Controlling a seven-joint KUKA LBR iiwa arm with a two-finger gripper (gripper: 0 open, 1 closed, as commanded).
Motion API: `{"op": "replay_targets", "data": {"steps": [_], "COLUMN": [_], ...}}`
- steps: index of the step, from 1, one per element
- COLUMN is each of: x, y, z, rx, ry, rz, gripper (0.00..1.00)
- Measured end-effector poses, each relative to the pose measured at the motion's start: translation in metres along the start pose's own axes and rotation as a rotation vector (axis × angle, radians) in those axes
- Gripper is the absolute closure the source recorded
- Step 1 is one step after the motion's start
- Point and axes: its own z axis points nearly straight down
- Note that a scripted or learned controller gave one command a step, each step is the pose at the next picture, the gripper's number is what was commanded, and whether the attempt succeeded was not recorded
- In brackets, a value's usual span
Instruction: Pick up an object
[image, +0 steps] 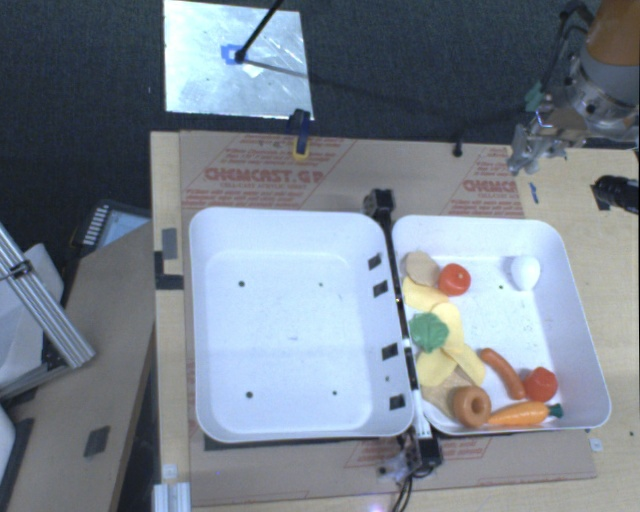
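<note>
My end effector (537, 140) hangs over the worktop (480, 175), beyond the white egg (524, 271); its opening I cannot tell.

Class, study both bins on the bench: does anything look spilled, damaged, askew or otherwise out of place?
Nothing is spilled or broken. The one oddity is crowding: in the right bin the toy foods sit bunched against the left wall and near edge, the green piece resting on the yellow pieces. The white egg lies alone.
</note>
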Motion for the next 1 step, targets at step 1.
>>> {"op": "replay_targets", "data": {"steps": [1], "x": [0.0000], "y": [0.0009], "z": [-0.0113], "rx": [-0.003], "ry": [-0.002], "rz": [-0.005], "gripper": [1.00]}}
